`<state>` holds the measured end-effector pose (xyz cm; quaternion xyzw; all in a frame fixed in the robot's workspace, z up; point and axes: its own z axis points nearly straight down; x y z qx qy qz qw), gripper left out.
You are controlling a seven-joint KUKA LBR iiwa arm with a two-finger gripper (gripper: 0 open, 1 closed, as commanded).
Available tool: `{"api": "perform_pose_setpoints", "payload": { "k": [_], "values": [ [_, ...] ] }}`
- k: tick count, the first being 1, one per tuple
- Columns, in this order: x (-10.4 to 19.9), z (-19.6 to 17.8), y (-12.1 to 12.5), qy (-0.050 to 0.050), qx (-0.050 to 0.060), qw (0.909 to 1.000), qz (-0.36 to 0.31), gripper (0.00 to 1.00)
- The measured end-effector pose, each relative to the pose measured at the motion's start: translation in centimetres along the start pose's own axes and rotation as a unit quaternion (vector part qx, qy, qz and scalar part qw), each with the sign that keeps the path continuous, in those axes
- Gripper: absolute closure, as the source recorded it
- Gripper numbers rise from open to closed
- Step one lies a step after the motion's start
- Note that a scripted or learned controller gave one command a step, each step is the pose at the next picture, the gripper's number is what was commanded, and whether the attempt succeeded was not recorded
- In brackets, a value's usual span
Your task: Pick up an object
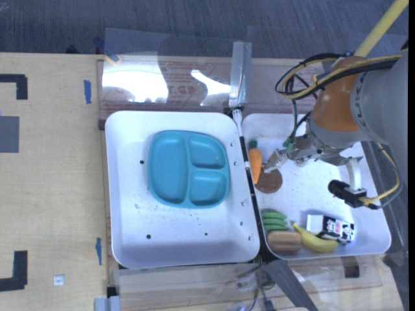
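The right bin (305,196) holds an orange carrot (255,165) against its left wall and a brown round disc (270,182) just beside it. Along the front lie green pea pods (273,220), a tan bread roll (284,240), a yellow banana (316,240) and a white and black carton (332,227). My gripper (280,161) reaches in from the right and hangs low over the bin's upper left part, just above and to the right of the brown disc, close to the carrot. I see nothing held in it.
The left bin (123,193) bears a blue divided plate (189,168). A clear plastic sheet (162,83) and a metal bracket (240,73) stand behind the bins. Cables (305,76) loop off the arm, and a black connector (345,192) hangs over the right bin.
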<state>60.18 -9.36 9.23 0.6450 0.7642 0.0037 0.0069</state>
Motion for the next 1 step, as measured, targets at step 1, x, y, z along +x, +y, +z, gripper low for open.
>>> {"api": "perform_pose_setpoints", "payload": {
  "k": [1],
  "values": [
    [0.00,0.00,0.00,0.000,0.000,1.0000,0.000,0.00]
  ]
}}
